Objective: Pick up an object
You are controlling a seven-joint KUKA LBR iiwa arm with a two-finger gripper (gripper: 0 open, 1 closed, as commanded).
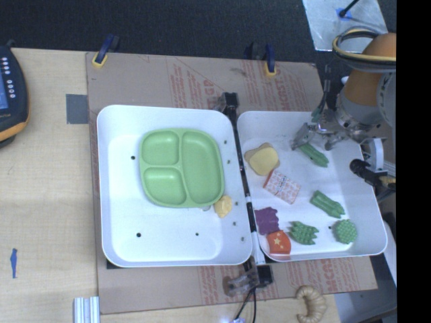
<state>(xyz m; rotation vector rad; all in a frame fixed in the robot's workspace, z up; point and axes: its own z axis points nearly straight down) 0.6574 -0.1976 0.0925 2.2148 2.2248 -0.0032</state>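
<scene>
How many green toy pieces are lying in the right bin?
4: one under the claw at, one mid-bin, two near the front edge and. The arm may hide more.

Item 1: brown cardboard sheet (168, 79) lying under my two bins. Reddish printing is running in slanted lines across it at twelve o'clock of the left white bin (114, 180) and again along the strip at six o'clock; I am making out no single letter of it.

Item 2: small pink-and-white packet (282, 186) lying in the right white bin (367, 247), at five o'clock of the yellow piece (262, 159). It is carrying fine print, too small to read.
</scene>
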